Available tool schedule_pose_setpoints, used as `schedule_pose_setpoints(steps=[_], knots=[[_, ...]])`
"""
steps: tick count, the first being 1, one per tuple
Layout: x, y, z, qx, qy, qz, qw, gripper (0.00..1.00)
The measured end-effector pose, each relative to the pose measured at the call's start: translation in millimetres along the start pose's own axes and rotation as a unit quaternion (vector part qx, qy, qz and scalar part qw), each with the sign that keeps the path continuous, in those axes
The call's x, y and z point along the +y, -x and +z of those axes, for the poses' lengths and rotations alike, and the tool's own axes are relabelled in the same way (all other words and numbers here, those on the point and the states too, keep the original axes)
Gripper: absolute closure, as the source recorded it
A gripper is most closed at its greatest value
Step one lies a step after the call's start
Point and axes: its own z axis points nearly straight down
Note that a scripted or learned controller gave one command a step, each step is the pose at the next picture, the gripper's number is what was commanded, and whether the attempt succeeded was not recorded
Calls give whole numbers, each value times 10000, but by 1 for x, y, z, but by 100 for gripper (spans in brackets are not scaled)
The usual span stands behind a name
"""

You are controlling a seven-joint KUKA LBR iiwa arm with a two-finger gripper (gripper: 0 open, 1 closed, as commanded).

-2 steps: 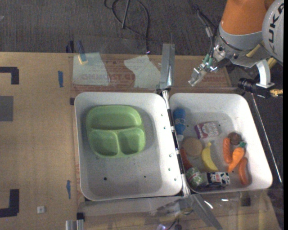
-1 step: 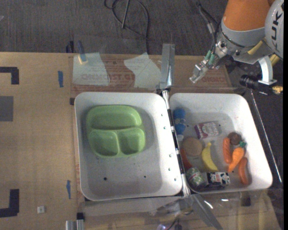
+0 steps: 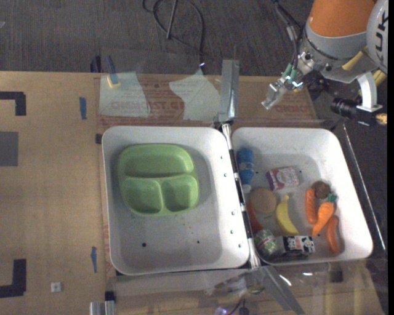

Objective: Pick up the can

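Observation:
The can [image 3: 266, 242] lies on its side in the near left corner of the right bin [image 3: 353, 178]; it is small, with a green patterned label. It rests against the bin's left wall, touching a small black and white carton [image 3: 299, 244]. My gripper [image 3: 278, 91] hangs high beyond the far rim of the right bin, well away from the can, with nothing seen in it. The grey arm with its orange band [image 3: 338, 18] enters from the upper right.
The right bin also holds a blue bottle [image 3: 245, 161], a purple and white carton [image 3: 283, 178], a round brown item [image 3: 264, 200], a banana [image 3: 284, 215] and several carrots [image 3: 324, 214]. A green divided plate [image 3: 159, 178] lies in the left bin [image 3: 117, 246].

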Motion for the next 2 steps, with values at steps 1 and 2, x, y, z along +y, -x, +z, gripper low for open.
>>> schedule_pose_setpoints(steps=[1,2], knots=[[1,2,-12,-20,33,8,10000,100],[2,3,-24,-40,66,13,10000,100]])
